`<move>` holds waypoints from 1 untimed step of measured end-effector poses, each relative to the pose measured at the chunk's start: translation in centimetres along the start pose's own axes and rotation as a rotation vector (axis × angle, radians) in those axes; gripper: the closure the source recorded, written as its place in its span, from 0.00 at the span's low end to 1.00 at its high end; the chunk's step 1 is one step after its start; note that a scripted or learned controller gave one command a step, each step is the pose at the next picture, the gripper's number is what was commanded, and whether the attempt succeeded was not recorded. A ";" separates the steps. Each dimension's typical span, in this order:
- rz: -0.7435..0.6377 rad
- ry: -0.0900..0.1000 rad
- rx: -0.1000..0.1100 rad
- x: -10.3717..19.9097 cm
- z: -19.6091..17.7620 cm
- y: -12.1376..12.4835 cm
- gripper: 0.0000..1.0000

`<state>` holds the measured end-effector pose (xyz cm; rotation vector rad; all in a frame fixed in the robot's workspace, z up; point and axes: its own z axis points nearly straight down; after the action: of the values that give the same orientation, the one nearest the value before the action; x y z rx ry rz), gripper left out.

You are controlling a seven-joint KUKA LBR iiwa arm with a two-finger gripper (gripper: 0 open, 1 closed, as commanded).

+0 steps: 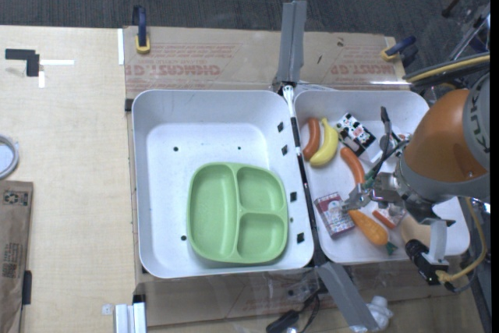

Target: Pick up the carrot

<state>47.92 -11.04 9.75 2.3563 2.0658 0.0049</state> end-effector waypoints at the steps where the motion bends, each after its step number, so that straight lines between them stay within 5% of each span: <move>1: 0.004 -0.003 -0.005 -0.2 -0.9 0.2 1.00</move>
<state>48.06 -11.22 10.67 2.3554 2.0574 0.0066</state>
